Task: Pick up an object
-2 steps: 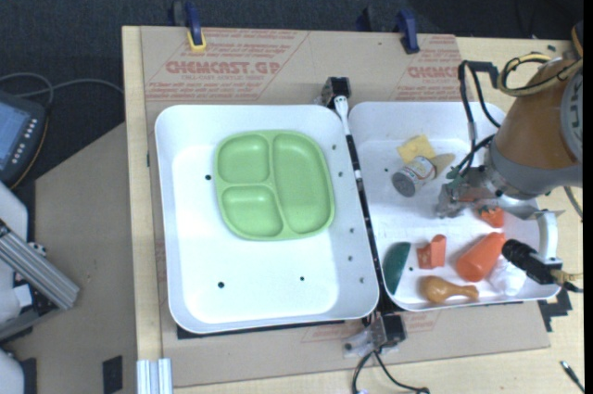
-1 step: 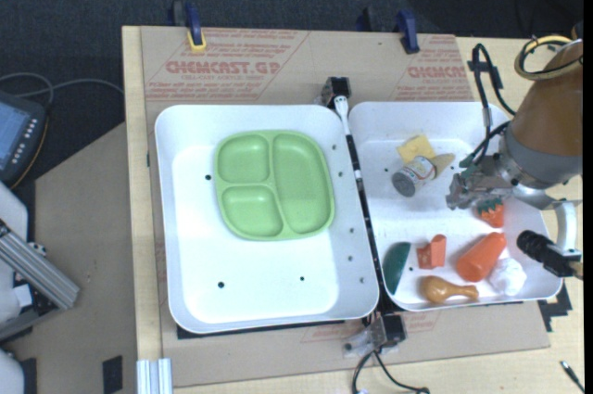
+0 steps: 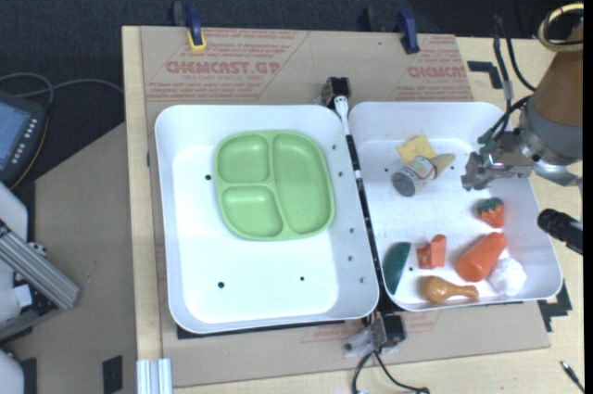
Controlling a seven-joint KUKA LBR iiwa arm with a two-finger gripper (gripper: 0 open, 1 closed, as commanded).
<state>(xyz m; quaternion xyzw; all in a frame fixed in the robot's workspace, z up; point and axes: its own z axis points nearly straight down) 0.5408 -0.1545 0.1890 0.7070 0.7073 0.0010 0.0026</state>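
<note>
One orange carrot (image 3: pixel 481 257) — long axis diagonal, upper-right.

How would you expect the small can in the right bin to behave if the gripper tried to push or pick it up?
The can lies on its side, so a push across its round wall would probably roll it. It looks stiff, so a grasp should not crush it. It rests beside a yellow piece, which a roll might nudge. The gripper is to its right.
</note>
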